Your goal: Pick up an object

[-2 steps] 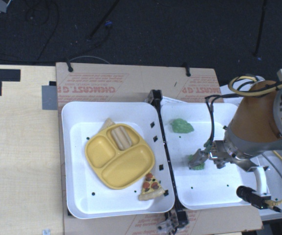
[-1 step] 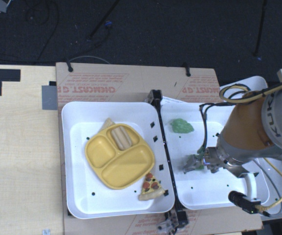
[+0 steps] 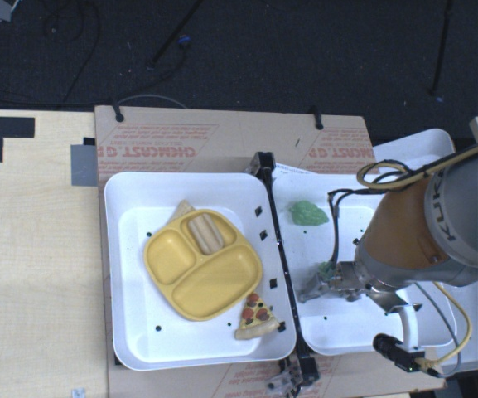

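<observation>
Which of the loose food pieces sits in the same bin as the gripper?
The green leafy piece, in the right bin near its far wall, beyond the gripper. The pizza slice lies in the left bin, beside the yellow tray.

Robotics lab, grey arm (image 3: 425, 230) over two white bins (image 3: 131, 191) on cardboard (image 3: 222, 139), loose cables (image 3: 81, 15) behind

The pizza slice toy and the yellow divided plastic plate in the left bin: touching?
Apart. The camera view shows a strip of white bin floor between the pizza slice toy and the yellow divided plastic plate.
</observation>
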`<state>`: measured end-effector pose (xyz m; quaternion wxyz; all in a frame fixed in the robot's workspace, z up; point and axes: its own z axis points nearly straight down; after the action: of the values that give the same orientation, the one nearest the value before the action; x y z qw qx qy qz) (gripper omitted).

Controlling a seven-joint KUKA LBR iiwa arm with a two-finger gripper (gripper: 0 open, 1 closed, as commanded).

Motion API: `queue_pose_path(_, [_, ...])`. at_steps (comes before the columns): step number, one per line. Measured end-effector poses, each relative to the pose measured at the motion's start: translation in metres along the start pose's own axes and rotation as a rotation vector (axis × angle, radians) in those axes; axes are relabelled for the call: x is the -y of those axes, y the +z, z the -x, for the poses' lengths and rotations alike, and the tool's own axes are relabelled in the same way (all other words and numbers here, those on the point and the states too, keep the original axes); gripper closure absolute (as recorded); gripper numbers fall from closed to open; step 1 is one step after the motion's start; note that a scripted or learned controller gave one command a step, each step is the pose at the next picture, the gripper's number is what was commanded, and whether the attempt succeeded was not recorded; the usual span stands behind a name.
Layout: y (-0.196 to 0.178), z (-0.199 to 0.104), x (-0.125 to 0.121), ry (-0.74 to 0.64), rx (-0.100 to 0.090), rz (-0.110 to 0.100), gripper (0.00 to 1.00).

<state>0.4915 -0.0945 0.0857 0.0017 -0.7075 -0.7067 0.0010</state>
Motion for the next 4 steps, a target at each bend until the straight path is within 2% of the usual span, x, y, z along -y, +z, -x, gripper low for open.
queue_pose_path(1, [-0.013,0.001,-0.001,0.004,-0.001,0.002,1.0])
queue_pose_path(3, [-0.109,-0.009,0.008,-0.002,0.001,0.005,1.0])
queue_pose_path(4, [-0.172,-0.005,0.006,-0.002,0.002,0.008,1.0])
